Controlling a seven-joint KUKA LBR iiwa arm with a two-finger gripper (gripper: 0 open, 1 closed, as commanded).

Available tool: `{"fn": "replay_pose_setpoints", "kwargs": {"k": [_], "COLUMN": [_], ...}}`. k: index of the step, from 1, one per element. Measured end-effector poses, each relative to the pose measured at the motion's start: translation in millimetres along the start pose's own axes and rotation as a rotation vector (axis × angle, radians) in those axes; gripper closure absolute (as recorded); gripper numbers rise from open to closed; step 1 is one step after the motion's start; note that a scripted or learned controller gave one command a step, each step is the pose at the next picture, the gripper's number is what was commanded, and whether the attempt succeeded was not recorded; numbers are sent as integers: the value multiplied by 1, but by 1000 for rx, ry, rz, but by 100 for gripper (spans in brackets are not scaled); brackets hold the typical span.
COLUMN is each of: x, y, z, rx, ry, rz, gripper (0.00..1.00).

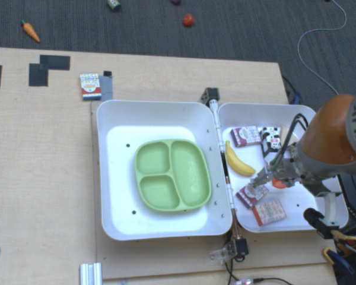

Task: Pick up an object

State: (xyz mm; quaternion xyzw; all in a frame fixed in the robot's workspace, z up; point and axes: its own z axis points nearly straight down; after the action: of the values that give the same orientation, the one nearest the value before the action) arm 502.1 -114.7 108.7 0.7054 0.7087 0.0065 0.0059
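We start with the bench (41, 159), pale wood, which carries the two shallow white bins side by side. The left bin (115, 159) holds a green divided plate (173, 175) lying flat in its middle. The right bin (302, 215) holds the loose items and is where the arm (335, 132) reaches in, its orange band hanging over the bin's right half.

Below the arm we see the gripper (261, 186) low over the bin floor, just right of the banana (239, 161), which lies at a slant near the bin's left wall. The gripper's tip sits right at a small dark red packet (247, 196); a pinkish carton (269, 211) lies just beside that, toward the near edge. Another dark red packet (245, 136) and a black and white box (272, 136) sit near the far wall, and something small and red-orange (279, 183) shows beside the wrist.

We cannot tell how wide the gripper stands, nor whether anything is caught in it; the metal and the packet blur together here.

We judge the likely target to be the packet under the tip. The risk is that a flat packet on a smooth floor slides instead of lifting, or that the close-set carton gets pinched along with it. The banana is near enough to be nudged on the way up.
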Motion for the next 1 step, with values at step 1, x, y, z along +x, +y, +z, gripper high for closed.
{"fn": "replay_pose_setpoints", "kwargs": {"k": [1], "x": [1], "y": [2], "z": [-11], "rx": [-4], "ry": [0], "rz": [-2], "gripper": [100]}}
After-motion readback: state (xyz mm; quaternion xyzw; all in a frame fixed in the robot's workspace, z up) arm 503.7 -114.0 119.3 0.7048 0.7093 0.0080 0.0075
